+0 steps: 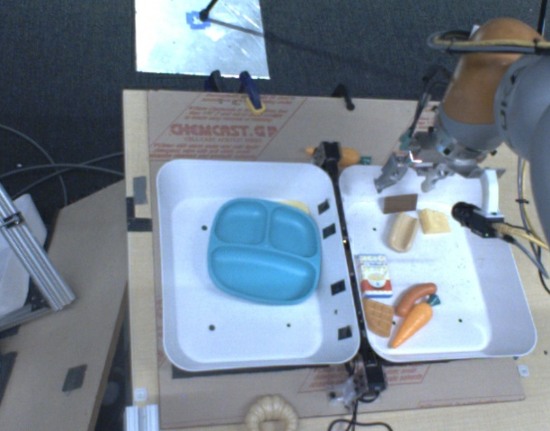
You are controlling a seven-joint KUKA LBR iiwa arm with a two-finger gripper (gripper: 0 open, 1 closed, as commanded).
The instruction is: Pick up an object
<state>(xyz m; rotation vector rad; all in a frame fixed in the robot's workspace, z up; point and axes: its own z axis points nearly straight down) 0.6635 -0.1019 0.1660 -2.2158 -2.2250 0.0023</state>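
1. The gripper hangs at the upper right of the frame, jaws spread wide, holding nothing.
2. Just below it, a brown block lies in the right bin.
3. A blue plate sits in the left bin.

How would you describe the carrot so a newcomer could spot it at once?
Start at the right white bin, the one without the blue divided plate. Look to its near edge, where the carrot lies slanted just below a reddish sausage and beside a tan cracker. It is the one bright orange, tapered piece.
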